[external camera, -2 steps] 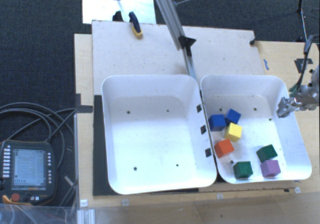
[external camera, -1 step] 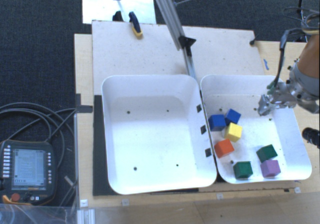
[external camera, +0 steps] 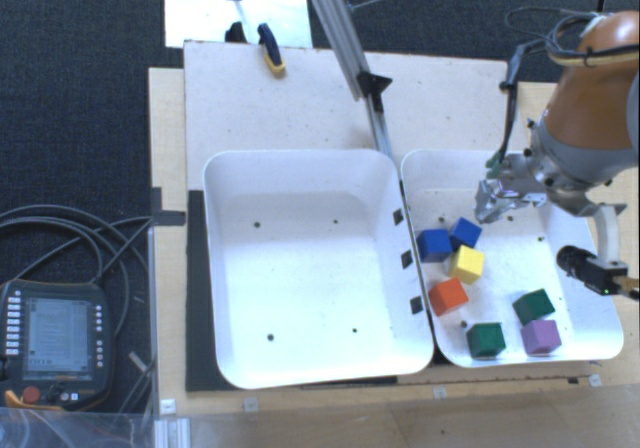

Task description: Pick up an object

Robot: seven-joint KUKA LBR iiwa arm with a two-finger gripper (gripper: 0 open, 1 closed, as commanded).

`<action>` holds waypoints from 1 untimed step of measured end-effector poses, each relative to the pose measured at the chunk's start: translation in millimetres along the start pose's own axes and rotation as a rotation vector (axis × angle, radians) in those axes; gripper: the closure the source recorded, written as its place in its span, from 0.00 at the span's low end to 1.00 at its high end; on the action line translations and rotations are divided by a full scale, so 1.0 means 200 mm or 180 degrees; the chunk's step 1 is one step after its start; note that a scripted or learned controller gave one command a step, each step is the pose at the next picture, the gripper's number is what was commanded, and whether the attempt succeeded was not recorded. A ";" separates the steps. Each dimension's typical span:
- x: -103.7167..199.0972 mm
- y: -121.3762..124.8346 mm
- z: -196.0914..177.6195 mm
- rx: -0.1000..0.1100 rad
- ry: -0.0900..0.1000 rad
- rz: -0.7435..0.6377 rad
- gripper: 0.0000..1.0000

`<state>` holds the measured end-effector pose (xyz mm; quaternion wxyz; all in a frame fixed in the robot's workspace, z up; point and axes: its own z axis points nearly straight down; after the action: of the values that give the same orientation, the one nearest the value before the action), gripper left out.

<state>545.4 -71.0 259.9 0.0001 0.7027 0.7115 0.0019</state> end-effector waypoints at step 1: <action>0.24 0.02 0.00 0.0002 -0.0001 0.0004 1.00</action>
<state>548.7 -23.1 260.3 0.0001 0.7032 0.7110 0.0015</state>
